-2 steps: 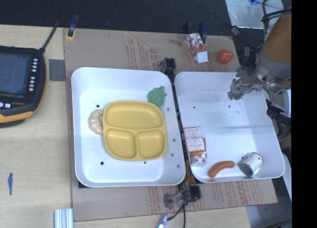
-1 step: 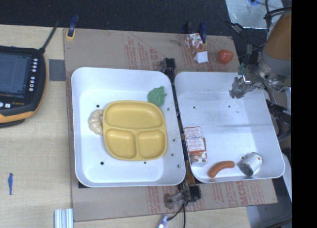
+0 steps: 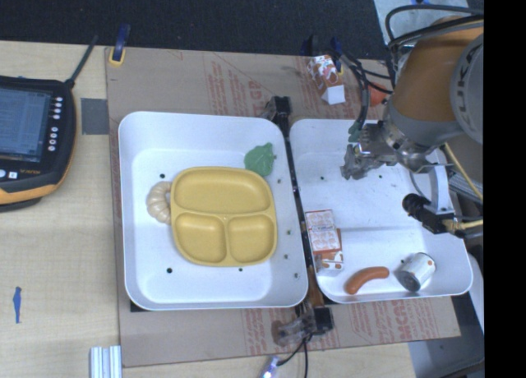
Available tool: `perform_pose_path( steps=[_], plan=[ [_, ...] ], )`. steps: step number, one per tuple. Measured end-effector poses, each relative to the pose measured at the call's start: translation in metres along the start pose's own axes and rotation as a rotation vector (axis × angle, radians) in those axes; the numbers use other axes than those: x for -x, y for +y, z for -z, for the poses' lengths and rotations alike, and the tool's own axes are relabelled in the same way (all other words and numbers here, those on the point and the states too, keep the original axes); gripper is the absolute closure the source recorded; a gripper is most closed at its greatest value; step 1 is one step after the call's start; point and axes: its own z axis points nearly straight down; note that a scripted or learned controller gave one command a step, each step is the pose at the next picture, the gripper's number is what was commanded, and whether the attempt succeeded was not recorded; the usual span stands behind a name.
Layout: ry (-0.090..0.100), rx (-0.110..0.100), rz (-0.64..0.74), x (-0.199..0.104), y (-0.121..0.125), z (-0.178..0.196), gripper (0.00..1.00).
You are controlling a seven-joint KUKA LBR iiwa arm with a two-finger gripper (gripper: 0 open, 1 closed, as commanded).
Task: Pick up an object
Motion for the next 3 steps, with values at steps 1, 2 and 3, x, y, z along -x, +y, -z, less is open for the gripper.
perform_pose_path(
  steps=[1, 2, 3],
  plan=[
    [-0.001, 0.000, -0.002, 0.021, -0.015, -0.051, 1.00],
    [-0.002, -0.001, 0.000, 0.022, -0.015, -0.041, 1.00],
    [0.000, 0.004, -0.002, -0.020, 0.066, 0.001, 1.00]
  ],
)
